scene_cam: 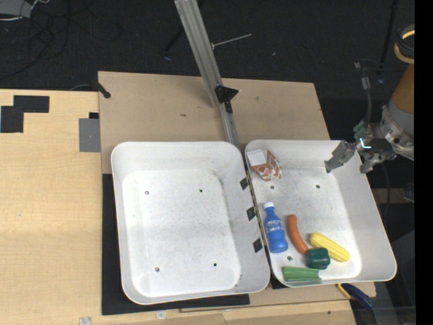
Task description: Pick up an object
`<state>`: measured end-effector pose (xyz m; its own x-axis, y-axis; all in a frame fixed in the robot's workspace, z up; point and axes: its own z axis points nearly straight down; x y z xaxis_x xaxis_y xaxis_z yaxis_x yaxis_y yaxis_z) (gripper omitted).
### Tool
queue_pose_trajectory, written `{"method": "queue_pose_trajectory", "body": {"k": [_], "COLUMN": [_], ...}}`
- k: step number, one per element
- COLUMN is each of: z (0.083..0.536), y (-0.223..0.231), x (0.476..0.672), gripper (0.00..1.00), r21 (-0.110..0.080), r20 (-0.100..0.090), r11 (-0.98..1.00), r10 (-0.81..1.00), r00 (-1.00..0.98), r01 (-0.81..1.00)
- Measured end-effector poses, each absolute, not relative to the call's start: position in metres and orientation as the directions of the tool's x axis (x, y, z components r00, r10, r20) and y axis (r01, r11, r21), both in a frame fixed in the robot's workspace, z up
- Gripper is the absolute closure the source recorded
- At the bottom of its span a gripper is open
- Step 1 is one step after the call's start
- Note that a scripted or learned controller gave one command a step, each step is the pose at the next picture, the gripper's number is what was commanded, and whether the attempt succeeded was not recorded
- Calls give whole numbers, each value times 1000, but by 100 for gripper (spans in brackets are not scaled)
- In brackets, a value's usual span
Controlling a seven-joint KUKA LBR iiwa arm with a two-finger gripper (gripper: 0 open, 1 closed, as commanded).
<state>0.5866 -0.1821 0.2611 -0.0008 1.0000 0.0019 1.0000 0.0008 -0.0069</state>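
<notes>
there, blue bottle (pixel 274 227) beside orange sausage (pixel 295 232), corn (pixel 329 246), green pepper (pixel 316 257)

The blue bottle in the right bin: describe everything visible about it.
The blue bottle is small, looks like plastic, and has a white cap and a pale label patch on its body. It lies on its side on the floor of the right bin, close to the left wall, cap pointing toward the far side. An orange carrot-like piece lies just to its right, close by; whether they touch is unclear. The pincer is well away from it, over the bin's far right edge.
</notes>
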Motion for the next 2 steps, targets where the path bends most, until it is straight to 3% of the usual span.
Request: {"method": "queue_pose_trajectory", "body": {"k": [1,2], "z": [264,201], "y": [-182,-174], "x": [587,585], "gripper": [0,0], "r21": [-3,-9], "r20": [1,3], "r11": [2,1], "r10": [1000,1000], "r00": [-2,-1], "r01": [1000,1000]}}
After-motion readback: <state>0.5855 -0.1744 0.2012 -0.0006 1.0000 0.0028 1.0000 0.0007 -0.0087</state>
